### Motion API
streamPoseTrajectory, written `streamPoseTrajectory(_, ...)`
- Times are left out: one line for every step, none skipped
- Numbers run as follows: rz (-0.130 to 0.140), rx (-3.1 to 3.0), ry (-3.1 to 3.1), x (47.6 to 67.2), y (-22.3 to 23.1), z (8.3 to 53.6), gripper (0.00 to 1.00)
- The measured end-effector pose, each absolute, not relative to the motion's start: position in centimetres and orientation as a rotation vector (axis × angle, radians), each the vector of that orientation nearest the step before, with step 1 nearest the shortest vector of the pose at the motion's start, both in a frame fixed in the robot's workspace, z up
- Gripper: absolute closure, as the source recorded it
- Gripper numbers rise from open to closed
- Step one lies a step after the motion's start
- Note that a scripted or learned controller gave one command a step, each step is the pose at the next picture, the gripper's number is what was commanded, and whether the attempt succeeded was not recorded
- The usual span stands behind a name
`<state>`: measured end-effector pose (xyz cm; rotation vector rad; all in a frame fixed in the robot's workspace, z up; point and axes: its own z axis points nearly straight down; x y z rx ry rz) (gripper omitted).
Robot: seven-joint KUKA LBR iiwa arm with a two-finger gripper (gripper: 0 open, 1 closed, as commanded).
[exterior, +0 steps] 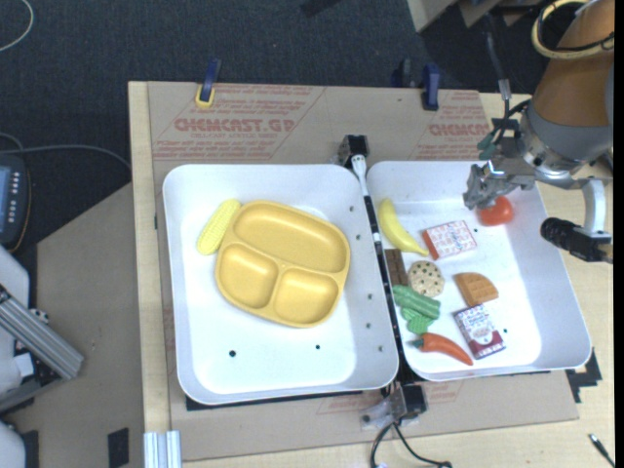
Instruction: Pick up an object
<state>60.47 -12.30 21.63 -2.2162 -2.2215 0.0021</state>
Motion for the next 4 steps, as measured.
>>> streamPoseTrajectory(0.000,-2.216,-2.222,56.2,-9.3,23.3,1.00)
streamPoseTrajectory(0.003,-2.217,-2.220,54.5,-7.4,21.5,1.00)
streamPoseTrajectory(-0.003,-2.222,-2.225,54.4,-7.4,23.3,1.00)
streamPoseTrajectory(0.003,-2.220,-2.219,54.3,-7.2,21.8,1.00)
